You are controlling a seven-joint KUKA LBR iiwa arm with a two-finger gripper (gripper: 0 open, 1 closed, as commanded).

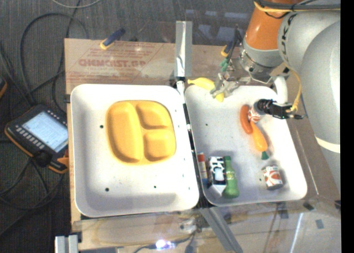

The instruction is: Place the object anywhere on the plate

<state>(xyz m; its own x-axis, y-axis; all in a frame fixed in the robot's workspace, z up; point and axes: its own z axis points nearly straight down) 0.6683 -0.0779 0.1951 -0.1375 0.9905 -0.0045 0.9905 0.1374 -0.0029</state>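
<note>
Hovering jaws (221, 87) | yellow object (202, 84) just beside, bin's far edge

right bin (293, 188) has a small can (271, 177), green bottle (230, 180) and marker (202, 167); handheld screen unit (37, 132) sits left of the bench, cables (33, 31) on floor.

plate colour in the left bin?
Yellow-orange, with three compartments; the plate shows best in the camera view.

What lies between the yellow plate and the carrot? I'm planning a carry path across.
In the camera view, the raised bin rims where the two bins meet cross that stretch between the yellow plate and carrot; otherwise it is bare white bin floor.
</note>
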